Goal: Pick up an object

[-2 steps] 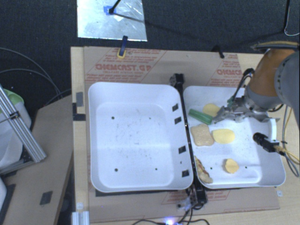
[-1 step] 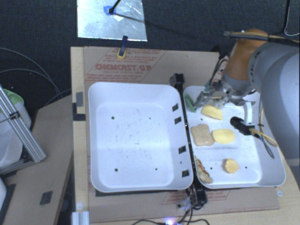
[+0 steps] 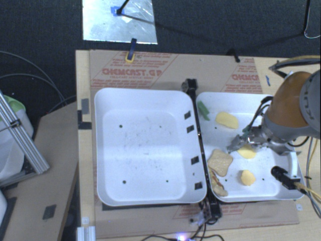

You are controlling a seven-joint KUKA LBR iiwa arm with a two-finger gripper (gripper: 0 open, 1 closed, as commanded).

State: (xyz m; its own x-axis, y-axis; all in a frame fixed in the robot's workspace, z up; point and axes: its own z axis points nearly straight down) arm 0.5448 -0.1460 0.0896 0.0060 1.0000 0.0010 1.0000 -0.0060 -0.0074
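The grey arm with its orange band is reaching into the right-hand shallow white bin (image 3: 261, 100) from the right edge, and its two-finger gripper (image 3: 242, 143) is sitting low near the middle of that bin, right at a small pale yellow lump (image 3: 247, 153). Whether the gripper is apart, together or clamped on anything cannot be told from this slant, since the wrist is covering most of it and the metal parts are blurring together.

Judging by how things are lying, the pick is not yet done: nothing is showing lifted clear of the bin floor. The approach looks complete; the grasp and the lift are what remain.

Other candidates are resting in the same bin: a larger yellow rounded piece (image 3: 227, 119) toward the far edge, a small round yellow ball (image 3: 248, 177) near the front edge, a tan flat bread-like slice (image 3: 220, 161) by the left wall, and a thin green strip (image 3: 203, 110) in the far left corner. The left-hand white bin (image 3: 145, 144) is lying just beside it.

The arm is cut off at the right.
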